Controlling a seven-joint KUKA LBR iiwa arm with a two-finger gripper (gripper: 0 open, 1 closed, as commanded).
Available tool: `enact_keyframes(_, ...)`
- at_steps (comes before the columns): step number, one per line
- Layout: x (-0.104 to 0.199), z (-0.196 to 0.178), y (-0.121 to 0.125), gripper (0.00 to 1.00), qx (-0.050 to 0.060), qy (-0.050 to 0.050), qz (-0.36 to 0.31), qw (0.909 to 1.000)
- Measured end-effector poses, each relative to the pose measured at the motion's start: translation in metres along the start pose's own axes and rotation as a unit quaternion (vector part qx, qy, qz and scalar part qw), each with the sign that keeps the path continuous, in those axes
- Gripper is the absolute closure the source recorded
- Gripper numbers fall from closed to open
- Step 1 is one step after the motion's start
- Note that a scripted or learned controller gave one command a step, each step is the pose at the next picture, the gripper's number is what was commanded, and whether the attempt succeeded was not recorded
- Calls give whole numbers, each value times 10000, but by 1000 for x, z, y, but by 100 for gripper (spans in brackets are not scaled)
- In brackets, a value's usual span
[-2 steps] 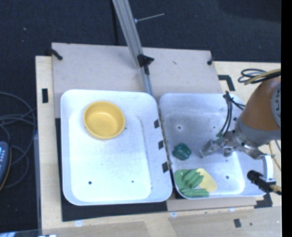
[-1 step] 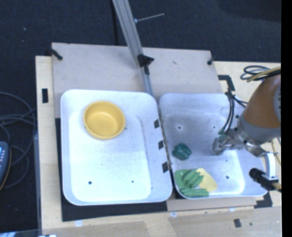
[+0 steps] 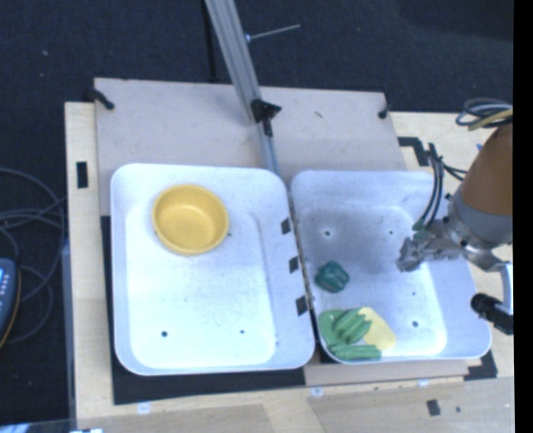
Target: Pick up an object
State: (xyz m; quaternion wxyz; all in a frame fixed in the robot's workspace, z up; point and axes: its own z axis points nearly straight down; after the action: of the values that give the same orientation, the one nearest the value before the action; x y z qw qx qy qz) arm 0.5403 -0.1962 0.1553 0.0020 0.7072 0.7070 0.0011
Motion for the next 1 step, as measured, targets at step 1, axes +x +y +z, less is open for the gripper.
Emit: enact_keyframes(1,-5,-44,3,100,-2,0,0,10000)
